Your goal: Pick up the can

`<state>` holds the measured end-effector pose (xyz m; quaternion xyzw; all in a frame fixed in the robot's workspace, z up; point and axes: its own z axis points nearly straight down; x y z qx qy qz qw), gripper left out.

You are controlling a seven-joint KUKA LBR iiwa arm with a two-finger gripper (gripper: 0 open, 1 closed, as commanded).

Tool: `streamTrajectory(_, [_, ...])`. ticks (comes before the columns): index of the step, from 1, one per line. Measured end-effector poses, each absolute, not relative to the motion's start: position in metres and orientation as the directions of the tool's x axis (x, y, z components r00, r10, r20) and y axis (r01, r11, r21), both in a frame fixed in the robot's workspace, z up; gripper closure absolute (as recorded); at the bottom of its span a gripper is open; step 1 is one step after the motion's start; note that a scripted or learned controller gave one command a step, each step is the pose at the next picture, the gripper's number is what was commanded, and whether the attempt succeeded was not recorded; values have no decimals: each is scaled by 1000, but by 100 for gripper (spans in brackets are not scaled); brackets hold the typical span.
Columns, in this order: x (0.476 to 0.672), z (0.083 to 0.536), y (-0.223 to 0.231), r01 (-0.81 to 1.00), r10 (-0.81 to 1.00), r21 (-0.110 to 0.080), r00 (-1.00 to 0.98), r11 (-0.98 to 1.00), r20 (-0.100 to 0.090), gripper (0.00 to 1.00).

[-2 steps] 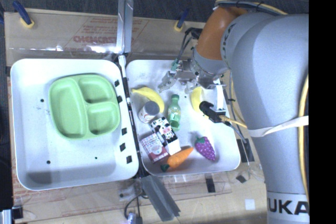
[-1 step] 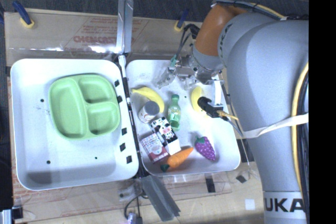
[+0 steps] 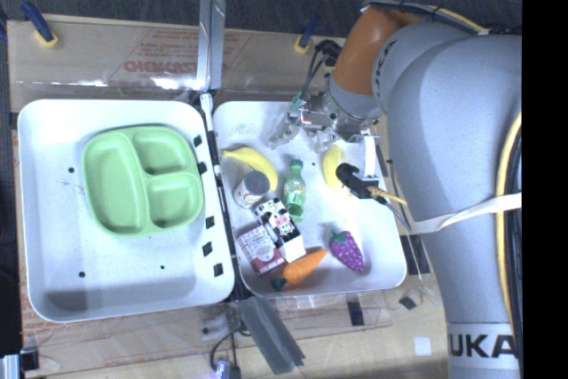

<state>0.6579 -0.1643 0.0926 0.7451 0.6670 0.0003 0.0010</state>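
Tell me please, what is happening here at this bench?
A grey robot arm reaches in from the right over the right bin. Its gripper hangs near that bin's far edge, above a banana. The can it should pick up lies untouched near the bin's left wall, beside a green bottle. A carrot, purple grapes and small boxes lie nearer the front. The left bin holds a green divided plate.

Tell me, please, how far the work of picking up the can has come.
Nothing looks done yet: the can lies in the right bin, beside a banana and a green bottle. In hand: the gripper is near the bin's far edge, apart from the can. Left: reaching, grasping and lifting.
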Motion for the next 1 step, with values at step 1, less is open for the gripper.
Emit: streamTrajectory(1, [657,92,-158,999,999,-3,51,-51,1,0])
